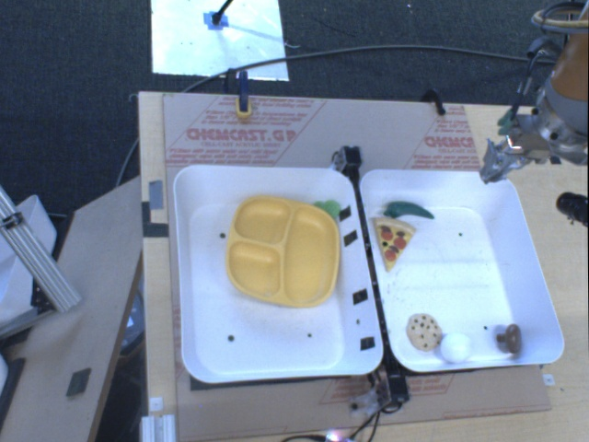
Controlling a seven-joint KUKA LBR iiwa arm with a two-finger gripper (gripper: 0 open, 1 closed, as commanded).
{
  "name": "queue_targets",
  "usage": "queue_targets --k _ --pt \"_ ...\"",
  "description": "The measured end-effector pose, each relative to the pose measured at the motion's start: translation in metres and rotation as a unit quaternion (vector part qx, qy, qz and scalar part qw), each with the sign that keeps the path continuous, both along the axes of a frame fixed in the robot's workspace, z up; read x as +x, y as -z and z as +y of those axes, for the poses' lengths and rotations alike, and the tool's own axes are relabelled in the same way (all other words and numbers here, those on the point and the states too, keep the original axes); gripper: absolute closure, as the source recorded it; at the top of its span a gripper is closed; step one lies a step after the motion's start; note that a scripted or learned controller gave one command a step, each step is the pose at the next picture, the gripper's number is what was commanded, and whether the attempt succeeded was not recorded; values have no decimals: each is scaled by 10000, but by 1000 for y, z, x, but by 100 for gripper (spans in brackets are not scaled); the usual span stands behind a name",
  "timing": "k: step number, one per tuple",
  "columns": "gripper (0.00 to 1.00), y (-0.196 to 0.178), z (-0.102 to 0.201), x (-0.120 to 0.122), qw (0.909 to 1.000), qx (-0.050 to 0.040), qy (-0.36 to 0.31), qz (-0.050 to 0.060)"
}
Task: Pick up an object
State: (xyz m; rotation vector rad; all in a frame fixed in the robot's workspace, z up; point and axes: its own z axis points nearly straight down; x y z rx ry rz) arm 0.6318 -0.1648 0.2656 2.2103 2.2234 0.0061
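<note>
Cookie, white ball and brown piece lay along the right bin's near wall, easy pickings; my gripper hung at its far corner, grasping nothing, its spread unclear.

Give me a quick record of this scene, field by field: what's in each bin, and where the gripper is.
left bin: yellow tray, green item partly hidden behind the tray
right bin: pizza slice, green pepper, cookie, white ball, brown item
touching: cookie and white ball lie side by side
gripper: above the right bin's far right corner, holding nothing visible
task state: no object picked up yet
</note>
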Motion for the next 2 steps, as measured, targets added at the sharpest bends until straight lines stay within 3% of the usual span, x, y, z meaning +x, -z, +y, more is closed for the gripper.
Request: queue_targets --k 2 --pt "100 28 101 -49 10000 17 -13 42"
